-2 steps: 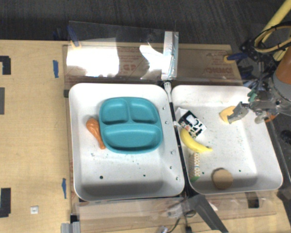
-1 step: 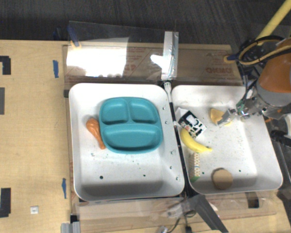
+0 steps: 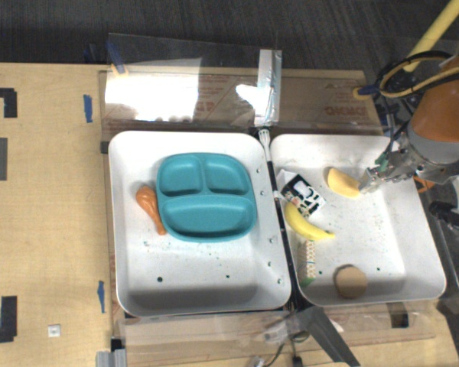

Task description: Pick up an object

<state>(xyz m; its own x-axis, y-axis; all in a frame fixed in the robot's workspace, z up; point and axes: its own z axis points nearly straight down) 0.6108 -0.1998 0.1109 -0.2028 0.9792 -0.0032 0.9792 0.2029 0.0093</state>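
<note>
Brown ball (image 3: 351, 280) (front) — claw (image 3: 365, 182) touching yellow piece (image 3: 342, 183)

In the right bin (image 3: 413, 281), the middle and right stretch of floor lies bare, giving open room to come down. Its left side is crowded: a black-and-white box (image 3: 302, 195) and a banana (image 3: 306, 226) lie close along the dividing wall, with a brown ball (image 3: 351, 280) near the front edge. A pale yellow piece (image 3: 342, 183) sits far in, right at the claw (image 3: 371, 178). In the left bin (image 3: 130, 281), a teal divided plate (image 3: 206, 196) takes the centre, an orange piece (image 3: 149, 206) touching its left side; the near strip stays free.
</note>
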